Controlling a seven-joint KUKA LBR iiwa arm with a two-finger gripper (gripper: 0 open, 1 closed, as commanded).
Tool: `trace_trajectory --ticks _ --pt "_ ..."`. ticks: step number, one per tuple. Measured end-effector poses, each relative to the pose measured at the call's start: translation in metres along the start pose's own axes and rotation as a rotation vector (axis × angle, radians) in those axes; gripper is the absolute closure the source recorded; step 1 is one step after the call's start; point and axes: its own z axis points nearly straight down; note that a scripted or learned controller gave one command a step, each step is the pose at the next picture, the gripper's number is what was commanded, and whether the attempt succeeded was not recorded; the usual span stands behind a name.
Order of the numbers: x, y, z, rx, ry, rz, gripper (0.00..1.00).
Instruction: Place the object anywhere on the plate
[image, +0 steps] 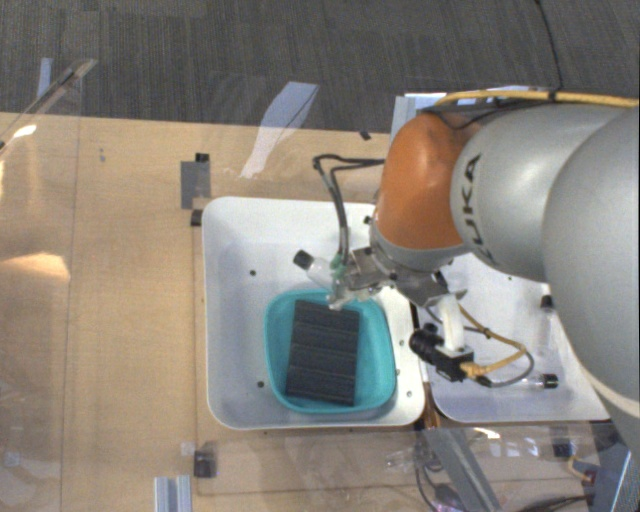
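A teal, square-ish plate (378, 345) lies in the front half of the left white bin (232, 330). A dark grey ribbed rectangular object (323, 352) rests flat on the plate, its long side running front to back. My gripper (342, 282) hangs just past the object's far edge, over the plate's back rim, below the orange band of the arm (425, 190). The wrist hides most of the gripper, and I see nothing lifted off the plate.
The big grey arm covers most of the right bin (505, 400); black and yellow cables (470, 365) hang from the wrist over the wall between the bins. Wooden bench surface (100, 300) lies to the left. A black bracket (197, 180) stands behind the left bin.
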Motion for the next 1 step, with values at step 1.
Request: trace_trajectory --ticks 1 --pt "0.0101 0.072 0.0157 0.001 0.0 -0.016 1.0"
